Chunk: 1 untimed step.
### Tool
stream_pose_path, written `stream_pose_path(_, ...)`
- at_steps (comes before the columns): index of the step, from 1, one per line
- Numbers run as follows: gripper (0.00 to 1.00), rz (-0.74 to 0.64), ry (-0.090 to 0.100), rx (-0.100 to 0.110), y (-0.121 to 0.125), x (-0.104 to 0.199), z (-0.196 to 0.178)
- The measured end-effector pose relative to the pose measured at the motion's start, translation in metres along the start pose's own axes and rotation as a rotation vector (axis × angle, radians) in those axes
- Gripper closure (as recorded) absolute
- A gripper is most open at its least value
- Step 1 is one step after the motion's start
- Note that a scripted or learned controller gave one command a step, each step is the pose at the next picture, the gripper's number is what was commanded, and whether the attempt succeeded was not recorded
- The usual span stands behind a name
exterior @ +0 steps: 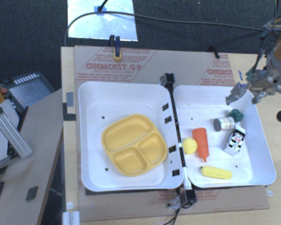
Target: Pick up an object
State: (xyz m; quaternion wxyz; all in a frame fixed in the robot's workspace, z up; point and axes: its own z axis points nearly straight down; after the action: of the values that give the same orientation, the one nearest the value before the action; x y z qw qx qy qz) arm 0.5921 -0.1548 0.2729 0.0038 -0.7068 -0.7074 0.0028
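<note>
We see the gripper [247,95] at the right of the frame, hanging above the upper right rim of the right-hand shallow white plastic bin [215,102], its two fingers spread apart with nothing between them. It is released, and no object is lifted yet.

All the candidate things lie in that right bin. Near its right middle sit a small dark green lump [235,114] and, touching or just beside it, a little grey-and-white cylinder lying on its side [224,123]. Below them is a small black-and-white spotted carton [234,141]. Toward the centre an orange plastic bottle shape [202,143] lies beside a round yellow fruit-like toy [190,146], and a yellow toy corn cob [217,173] rests near the bottom edge. The left bin [91,107] holds a yellow three-compartment plastic tray [132,145].

Our worry is the crowding. In our judgement, a descent near the green lump could strike the cylinder too, and one finger landing on top of either would push rather than grip. The cylinder, lying down, would likely roll away from a closing finger. The orange bottle and yellow fruit lie so close that fingers may not fit between them. The gripper also hangs near the bin's raised rim, so a straight drop there might catch the wall. The carton and corn cob, lying more apart on the surface, look safer.
</note>
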Motion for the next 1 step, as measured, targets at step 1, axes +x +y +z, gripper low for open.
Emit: stream_pose_path(1, 0.0, -0.002, -0.002, -0.011, 0.0018, 0.0003, -0.0063)
